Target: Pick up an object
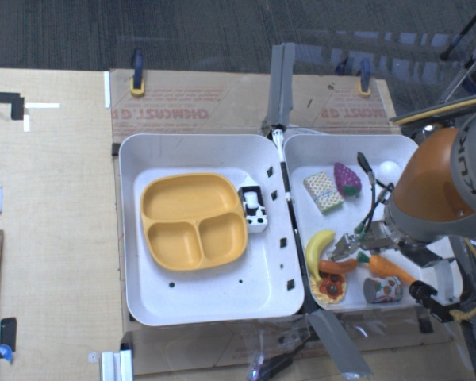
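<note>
Clutter is the chief hazard here. The hand [345,248] sits low in the right bin [404,145], its tip among the toys near the bin's front, just beside the banana [317,248] and directly above the red sausage-like piece [335,267]. Whether its fingers are parted or closed I cannot tell; the metal parts blur together there, and nothing is clearly seen between them.

Likely targets lie tight together: the banana, the sausage piece, a pizza slice [330,289] touching the front wall, and the carrot [389,268] just to the right. A closing grip could catch two items at once, or nudge the curved banana aside so it slips free. The pizza slice lies flat and would be hard to get under.

Further back, the purple grapes [348,178] and the checked sponge block [324,190] stand apart, easier picks. The left bin [135,236] holds a yellow divided tray [192,221].
</note>
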Tool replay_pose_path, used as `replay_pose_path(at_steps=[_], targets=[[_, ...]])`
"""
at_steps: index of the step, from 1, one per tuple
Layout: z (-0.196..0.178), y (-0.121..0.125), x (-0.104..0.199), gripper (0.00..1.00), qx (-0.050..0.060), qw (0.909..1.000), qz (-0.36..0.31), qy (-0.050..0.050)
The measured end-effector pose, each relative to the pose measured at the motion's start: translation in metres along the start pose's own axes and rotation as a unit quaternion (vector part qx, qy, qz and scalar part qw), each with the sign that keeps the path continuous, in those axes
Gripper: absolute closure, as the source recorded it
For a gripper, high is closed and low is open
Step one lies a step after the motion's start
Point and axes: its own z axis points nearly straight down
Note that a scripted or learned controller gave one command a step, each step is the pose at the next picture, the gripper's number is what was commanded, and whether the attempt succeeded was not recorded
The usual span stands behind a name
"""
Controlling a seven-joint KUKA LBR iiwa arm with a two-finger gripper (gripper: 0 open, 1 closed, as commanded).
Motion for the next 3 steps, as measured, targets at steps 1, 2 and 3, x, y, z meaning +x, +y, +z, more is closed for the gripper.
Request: replay_pose_path(at_steps=[1,2,3], targets=[[0.005,0.005,0.005,0.0,-0.002,0.9997,-0.026,0.0],[0.004,0.079,-0.016,0.0,-0.003,0.9961,-0.088,-0.001],[-0.01,0.16,-0.052,0.0,0.005,0.99,-0.141,0.001]])
